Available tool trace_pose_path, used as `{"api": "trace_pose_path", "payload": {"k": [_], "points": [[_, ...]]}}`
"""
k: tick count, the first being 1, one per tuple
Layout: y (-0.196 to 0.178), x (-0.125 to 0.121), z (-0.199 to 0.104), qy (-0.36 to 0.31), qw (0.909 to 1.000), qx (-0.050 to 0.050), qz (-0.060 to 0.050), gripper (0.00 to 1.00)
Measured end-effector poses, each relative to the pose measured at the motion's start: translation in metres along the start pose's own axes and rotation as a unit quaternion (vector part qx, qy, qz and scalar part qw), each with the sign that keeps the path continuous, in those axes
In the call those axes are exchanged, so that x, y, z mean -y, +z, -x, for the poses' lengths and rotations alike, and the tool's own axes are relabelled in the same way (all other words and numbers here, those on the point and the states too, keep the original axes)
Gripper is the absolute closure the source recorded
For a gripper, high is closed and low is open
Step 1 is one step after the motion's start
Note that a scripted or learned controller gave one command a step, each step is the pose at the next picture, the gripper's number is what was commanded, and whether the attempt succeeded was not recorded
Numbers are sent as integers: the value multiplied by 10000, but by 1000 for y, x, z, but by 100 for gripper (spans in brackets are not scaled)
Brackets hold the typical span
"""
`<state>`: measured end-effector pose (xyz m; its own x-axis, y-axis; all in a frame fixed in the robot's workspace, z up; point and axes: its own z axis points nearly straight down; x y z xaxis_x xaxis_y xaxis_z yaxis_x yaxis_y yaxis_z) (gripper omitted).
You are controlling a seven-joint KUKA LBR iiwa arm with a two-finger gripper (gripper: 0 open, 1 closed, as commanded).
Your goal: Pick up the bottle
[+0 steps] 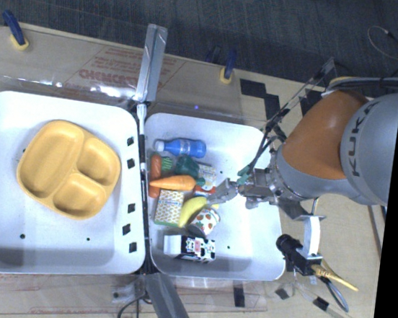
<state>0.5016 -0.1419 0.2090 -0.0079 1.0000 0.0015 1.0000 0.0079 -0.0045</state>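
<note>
A blue bottle (180, 146) lies on its side, long axis left to right, at the top of the right bin (248, 230). The pincer (221, 192), reaching in from the frame's right, hovers below and right of it over the toy pile; its state cannot be told.

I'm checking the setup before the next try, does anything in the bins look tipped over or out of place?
The blue plastic bottle lies on its side at the far end of the right white bin. The carrot, banana and other toys are heaped against that bin's left wall. The yellow divided plate sits flat in the left bin.
</note>
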Motion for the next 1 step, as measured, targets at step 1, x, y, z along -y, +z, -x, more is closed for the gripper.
{"api": "trace_pose_path", "payload": {"k": [1], "points": [[-94, -87, 11, 1565, 9877, 7, 19, 0]]}}
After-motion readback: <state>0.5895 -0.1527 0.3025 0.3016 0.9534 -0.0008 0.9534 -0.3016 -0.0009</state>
